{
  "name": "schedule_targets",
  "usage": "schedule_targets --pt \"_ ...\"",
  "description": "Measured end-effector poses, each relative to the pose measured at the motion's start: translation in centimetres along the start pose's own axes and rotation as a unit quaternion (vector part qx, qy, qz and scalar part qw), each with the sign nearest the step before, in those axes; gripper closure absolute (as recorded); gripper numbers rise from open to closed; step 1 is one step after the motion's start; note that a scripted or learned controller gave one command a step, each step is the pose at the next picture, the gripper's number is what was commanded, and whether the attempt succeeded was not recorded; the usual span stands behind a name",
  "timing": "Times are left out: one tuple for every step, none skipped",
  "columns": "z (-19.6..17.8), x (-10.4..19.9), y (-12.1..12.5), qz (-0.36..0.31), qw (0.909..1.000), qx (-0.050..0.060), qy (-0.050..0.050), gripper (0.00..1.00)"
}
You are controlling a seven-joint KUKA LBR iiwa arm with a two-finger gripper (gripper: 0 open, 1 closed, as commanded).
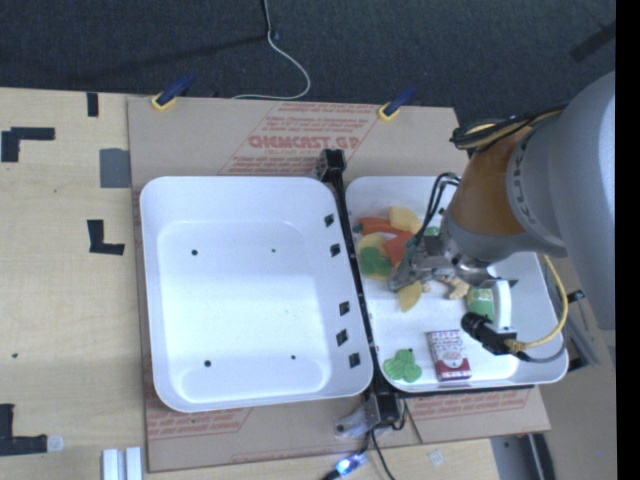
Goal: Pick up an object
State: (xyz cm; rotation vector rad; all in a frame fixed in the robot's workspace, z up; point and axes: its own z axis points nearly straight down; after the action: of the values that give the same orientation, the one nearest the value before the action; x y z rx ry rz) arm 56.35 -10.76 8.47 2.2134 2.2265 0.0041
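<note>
Downward over the right bin (pixel 540 373), the grey arm with its orange band lowers its tool (pixel 412 273) into a heap of small toys; whether the tool is wide, narrow or holding anything cannot be told at this slant. The likeliest target, a yellow piece (pixel 408 299) just below the tool, lies among a green piece (pixel 375 261), an orange strip (pixel 378 226) and another yellow piece (pixel 404 217) near the bin's left wall. Its long axis appears to run roughly top to bottom of the view, though its pointing end is too small to judge. Crowding is the risk: the tool could close on two neighbours at once, or nudge the piece against the wall and come up bare. A red-and-white box (pixel 449 355) and a green leaf-shaped toy (pixel 404 366) lie well apart, nearer the front rim.
</note>
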Motion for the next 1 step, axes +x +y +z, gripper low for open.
schedule_targets --pt "-10.52 9.56 -5.58 -0.002 1.0000 0.000 0.002 1.00"
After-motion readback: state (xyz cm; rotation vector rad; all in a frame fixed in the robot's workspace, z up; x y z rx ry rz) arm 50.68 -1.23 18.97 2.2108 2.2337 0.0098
